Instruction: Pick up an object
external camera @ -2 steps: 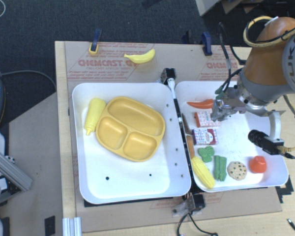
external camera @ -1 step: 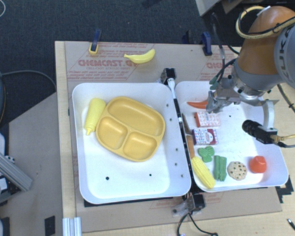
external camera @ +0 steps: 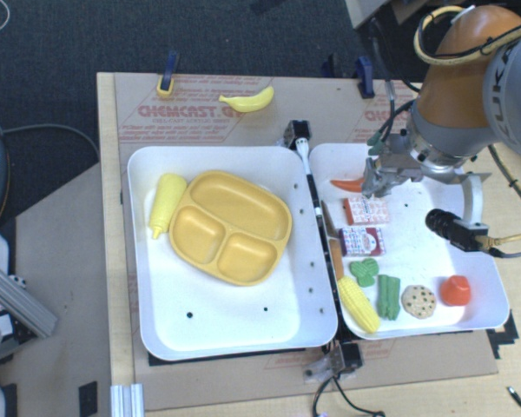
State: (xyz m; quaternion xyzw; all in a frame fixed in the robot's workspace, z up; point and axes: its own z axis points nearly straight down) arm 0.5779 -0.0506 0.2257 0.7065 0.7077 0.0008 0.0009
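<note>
Hand [external camera: 375, 183] sits low in the right bin [external camera: 482, 320], at its back-left area, right over the carrot [external camera: 347, 183] and the back edge of the red-and-white packet [external camera: 366, 209]. Can't tell how far the hand is open, or whether it has anything.

Likely target: carrot, near the bin's back-left wall. Long axis runs roughly left-right in view; the visible end points left toward the divider, the other end is hidden under the hand.

Risks:
- carrot is thin and round, so it may roll or squirt out
- the packet lies just beside it, so it could get nudged or pinched instead
- bin wall is close, leaving little room on that side
</note>
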